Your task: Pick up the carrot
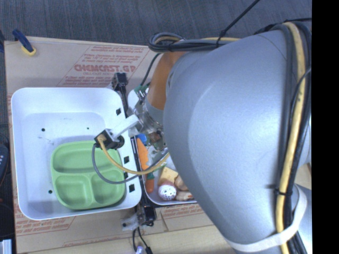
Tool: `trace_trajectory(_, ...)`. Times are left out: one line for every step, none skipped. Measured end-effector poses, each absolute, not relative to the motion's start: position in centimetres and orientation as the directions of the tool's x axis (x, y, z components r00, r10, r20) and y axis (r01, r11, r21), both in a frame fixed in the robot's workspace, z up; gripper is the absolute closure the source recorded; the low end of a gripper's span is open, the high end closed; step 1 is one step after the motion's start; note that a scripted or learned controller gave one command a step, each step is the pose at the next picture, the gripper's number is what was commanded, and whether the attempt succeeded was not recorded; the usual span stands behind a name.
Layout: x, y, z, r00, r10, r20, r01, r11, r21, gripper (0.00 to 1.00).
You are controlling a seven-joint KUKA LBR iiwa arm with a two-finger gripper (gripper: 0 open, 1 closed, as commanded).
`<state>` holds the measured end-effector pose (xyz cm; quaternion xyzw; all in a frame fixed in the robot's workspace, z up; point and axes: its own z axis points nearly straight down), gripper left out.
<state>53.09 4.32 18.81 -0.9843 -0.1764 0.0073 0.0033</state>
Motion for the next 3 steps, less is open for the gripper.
trace_trajectory(52.0, -2.5, 32.7, 0.874, 0.486, 0.000, 0.486, -0.874, 0.000, 0.00)
trace_trajectory(49.2, -1.2, 18.5, 0.823, 0.567, -0.018, 0.567, -0.824, -0.018, 0.00)
trace_trajectory(49.5, -1.2, 19.8, 0.817, 0.576, -0.014, 0.576, -0.817, -0.021, 1.00)
